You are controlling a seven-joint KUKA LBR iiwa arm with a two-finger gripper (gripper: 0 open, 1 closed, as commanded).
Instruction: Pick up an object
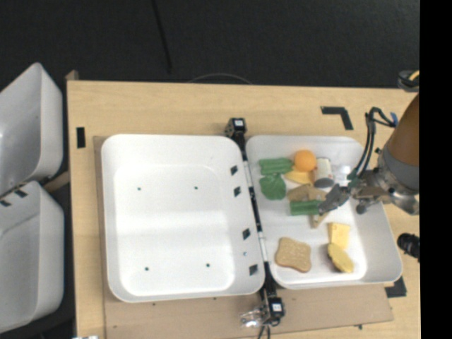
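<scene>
- Right bin (374,263) crowded with toy food: orange ball (305,160), two green pieces (274,166) (272,186), a green stick (304,207), a slice of bread (293,254), yellow cheese wedge (339,233), yellow piece (342,260) near the front corner.
- Gripper (329,205) low over the middle of that bin, just beside the green stick's right end; fingers hard to make out against the clutter, so spread or pressed together cannot be told, and nothing seen held between them.
- Likely light, stiff plastic or foam; smooth skin probably a bit slippery, not fragile.
- Green stick probably best pinched across its narrow width, near the middle.
- Bread slice flat and low: hard to grip from above, except by an edge.
- Tight quarters around the stick: tan piece (302,192) touching above, cheese wedge near on the right.
- Left bin (113,210) wide open for a set-down; raised rims between the bins to be cleared on any crossing.
</scene>
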